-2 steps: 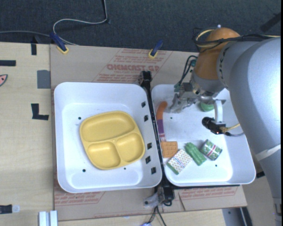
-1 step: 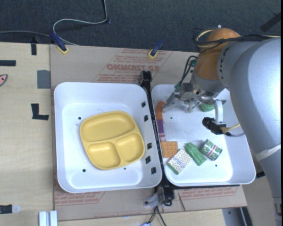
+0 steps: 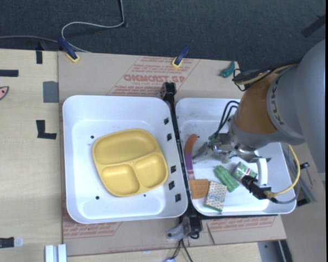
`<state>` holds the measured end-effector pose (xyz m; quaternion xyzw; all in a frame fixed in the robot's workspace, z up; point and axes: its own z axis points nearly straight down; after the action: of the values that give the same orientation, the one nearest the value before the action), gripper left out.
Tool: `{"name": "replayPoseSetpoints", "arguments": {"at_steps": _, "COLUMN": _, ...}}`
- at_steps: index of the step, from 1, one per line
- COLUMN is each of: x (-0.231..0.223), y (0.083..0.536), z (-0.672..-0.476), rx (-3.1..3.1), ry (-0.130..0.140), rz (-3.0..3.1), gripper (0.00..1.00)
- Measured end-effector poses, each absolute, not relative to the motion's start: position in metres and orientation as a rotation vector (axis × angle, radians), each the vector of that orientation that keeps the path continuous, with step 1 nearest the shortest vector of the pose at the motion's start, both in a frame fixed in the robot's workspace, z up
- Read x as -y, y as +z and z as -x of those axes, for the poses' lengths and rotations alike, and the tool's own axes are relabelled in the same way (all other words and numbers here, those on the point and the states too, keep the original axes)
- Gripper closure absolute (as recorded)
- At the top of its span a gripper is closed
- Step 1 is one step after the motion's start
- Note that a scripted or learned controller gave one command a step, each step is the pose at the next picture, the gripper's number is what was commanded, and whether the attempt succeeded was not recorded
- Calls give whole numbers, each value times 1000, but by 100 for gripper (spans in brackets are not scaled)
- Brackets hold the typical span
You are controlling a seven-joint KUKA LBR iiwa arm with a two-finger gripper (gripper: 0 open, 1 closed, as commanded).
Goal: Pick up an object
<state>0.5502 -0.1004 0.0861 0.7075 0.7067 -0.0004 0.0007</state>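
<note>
Grey arm point(image 3: 295, 102) looms nearest lens, end effector point(image 3: 221, 146) lowered into right bin point(image 3: 279, 209); grip state cannot be told; green object point(image 3: 226, 177), patterned packet point(image 3: 216, 196) lie just beside; nothing seen lifted, pick not yet done

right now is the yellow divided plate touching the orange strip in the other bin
Apart. The camera view shows the yellow plate in the left bin, the orange strip across the divider.

Hidden and cut off
The arm point(image 3: 284, 105) covers the right bin's point(image 3: 208, 105) middle; the hand's point(image 3: 221, 149) grip is unreadable.
</note>
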Motion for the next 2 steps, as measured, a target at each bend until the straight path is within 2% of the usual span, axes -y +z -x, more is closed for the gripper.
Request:
{"name": "replayPoseSetpoints", "arguments": {"at_steps": 1, "x": 104, "y": 86, "z": -614, "rx": -2220, "ry": 4, "rz": -2216, "gripper": 0}}
{"name": "replayPoseSetpoints", "arguments": {"at_steps": 2, "x": 105, "y": 86, "z": -548, "rx": -2219, "ry": 2, "rz": -2219, "gripper": 0}}
